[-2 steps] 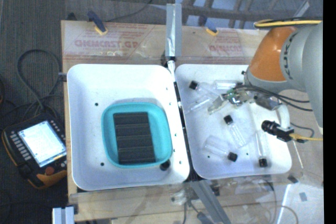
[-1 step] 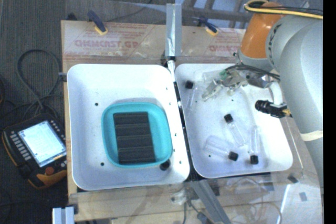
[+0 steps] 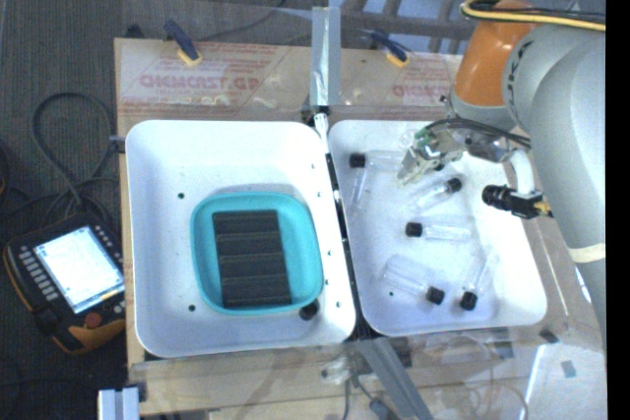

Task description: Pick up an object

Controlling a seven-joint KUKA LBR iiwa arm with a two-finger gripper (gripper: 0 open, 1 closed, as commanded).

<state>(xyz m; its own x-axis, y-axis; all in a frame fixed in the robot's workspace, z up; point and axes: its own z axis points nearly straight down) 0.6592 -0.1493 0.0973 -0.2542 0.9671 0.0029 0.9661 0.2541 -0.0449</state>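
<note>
Several clear plastic tubes with black caps lie scattered in the right bin [image 3: 532, 305]. One tube [image 3: 358, 174] lies near the bin's left wall, another tube [image 3: 438, 192] just below the gripper, and a third tube [image 3: 440, 232] at mid-bin. Two more, a tube [image 3: 409, 280] and a tube [image 3: 475, 285], rest near the front. My gripper [image 3: 411, 168] hangs low over the back middle of the right bin, angled down and to the left, just above and left of the second tube.
The left bin [image 3: 157, 172] holds a teal tray [image 3: 202, 241] with a dark ribbed insert, and a small black cap [image 3: 308, 312] sits at its front right corner. The grey arm [image 3: 566, 123] covers the right bin's far right side. A tablet [image 3: 69, 270] lies off the bench at left.
</note>
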